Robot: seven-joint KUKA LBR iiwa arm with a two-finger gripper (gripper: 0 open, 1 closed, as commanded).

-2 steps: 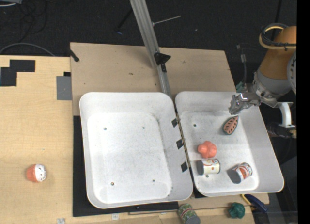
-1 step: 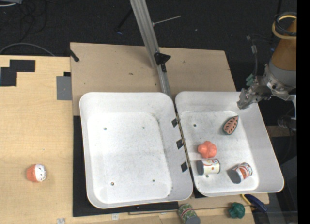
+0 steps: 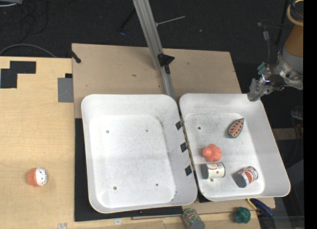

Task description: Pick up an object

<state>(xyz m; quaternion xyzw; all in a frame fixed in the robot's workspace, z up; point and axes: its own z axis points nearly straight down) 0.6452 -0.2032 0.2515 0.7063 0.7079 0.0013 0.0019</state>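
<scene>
While the arm (image 3: 292, 49) is reaching in from the right with its orange band uppermost, the gripper (image 3: 258, 90) is hanging over the far right corner of the right bin (image 3: 233, 106), and nothing is showing between its fingers. Inside that bin, a striped oval object (image 3: 236, 128) is lying nearest that corner, an orange lumpy object (image 3: 212, 152) is sitting toward the bin's middle, and two small cans (image 3: 214, 170) (image 3: 246, 176) are resting along its near side.

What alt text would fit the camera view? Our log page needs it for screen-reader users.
A grey robot arm's gripper hovers over the far right corner of the right bin, which holds an oval slice-like piece, an orange lump and two small cans. The left bin sits beside it.
</scene>
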